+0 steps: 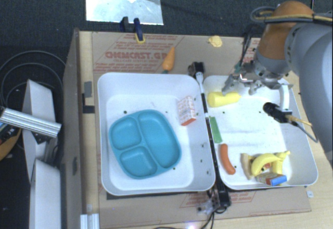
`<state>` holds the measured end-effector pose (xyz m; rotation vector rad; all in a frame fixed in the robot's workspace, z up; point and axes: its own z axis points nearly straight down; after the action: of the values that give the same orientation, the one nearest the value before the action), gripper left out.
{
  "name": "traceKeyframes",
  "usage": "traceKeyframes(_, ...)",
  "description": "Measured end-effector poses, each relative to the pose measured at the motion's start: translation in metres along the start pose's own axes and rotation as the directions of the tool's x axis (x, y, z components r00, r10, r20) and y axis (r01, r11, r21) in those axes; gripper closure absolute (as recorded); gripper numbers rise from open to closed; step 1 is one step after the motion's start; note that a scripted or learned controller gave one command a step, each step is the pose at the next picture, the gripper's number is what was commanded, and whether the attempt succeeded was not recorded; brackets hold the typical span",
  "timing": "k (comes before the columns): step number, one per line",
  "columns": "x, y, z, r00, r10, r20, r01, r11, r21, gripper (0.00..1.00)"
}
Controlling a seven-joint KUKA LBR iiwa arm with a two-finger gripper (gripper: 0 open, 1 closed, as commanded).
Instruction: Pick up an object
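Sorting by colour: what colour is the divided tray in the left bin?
Light blue tray, camera view.

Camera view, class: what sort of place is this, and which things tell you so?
Probably a robotics lab test bench. A grey robot arm reaches over two white bins holding toy items such as a plastic banana and a blue divided plate, with cables around.

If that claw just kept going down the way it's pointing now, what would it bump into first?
Most likely the yellow block in the right bin. The gripper hangs just above it, pointing down and leftward. Depth is hard to judge from this slanted view, so it might slip past onto the bin floor.
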<state>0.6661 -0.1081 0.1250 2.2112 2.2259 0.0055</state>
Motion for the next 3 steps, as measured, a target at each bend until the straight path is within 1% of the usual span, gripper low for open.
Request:
traceKeyframes(1, 0.001, -0.093, 0.043, 1.000, 0.008, -0.002, -0.008, 1.000, 0.014, 0.00)
traceKeyframes(2, -0.053, -0.040, 0.005, 1.000, 0.007, 0.004, -0.007, 1.000, -0.004, 0.00)
traceKeyframes(3, -0.008, -0.034, 0.042, 1.000, 0.000, -0.001, 0.000, 1.000, 0.005, 0.00)
